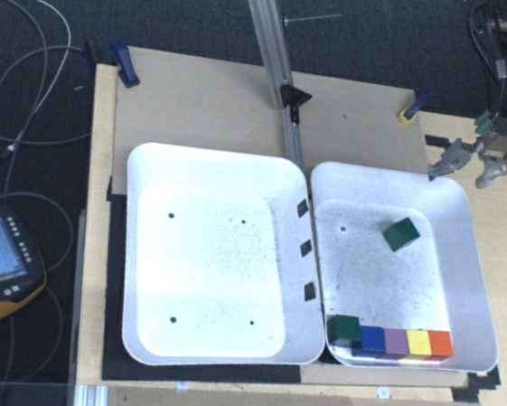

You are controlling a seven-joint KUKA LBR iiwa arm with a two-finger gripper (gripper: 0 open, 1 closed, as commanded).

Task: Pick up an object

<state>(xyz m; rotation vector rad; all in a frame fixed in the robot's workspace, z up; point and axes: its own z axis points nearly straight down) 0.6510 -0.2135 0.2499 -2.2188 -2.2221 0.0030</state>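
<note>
The pincer (466, 167) is hovering spread and empty at the right bin's (474, 259) one-o'clock corner. A green block (402, 234) is lying inside, toward seven o'clock from it.

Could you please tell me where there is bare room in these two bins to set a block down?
The left bin offers bare floor from wall to wall. In the right bin, the patch between the lone green block and the row of coloured blocks is free. The near edge, along that row, is crowded.
</note>
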